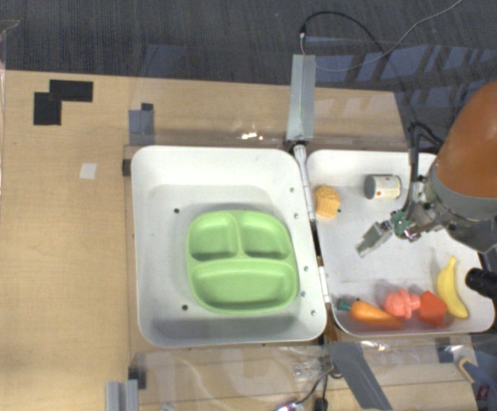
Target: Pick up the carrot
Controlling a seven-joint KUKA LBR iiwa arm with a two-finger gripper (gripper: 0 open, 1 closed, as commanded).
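Observation:
The carrot [372, 312] is orange with a green tip and lies along the front wall of the right bin [351, 268], near its front left corner. My gripper [376, 236] hangs over the middle of that bin, behind the carrot and well apart from it. It points down and to the left from the grey and orange arm [479, 157]. Nothing shows in its grasp.
Next to the carrot along the front wall lie a pink toy [399, 302], a red piece [432, 308] and a yellow banana [451, 288]. A yellow item [327, 200] and a grey-white cylinder [382, 186] sit at the back. The left bin [158, 178] bears a green divided plate [241, 259].

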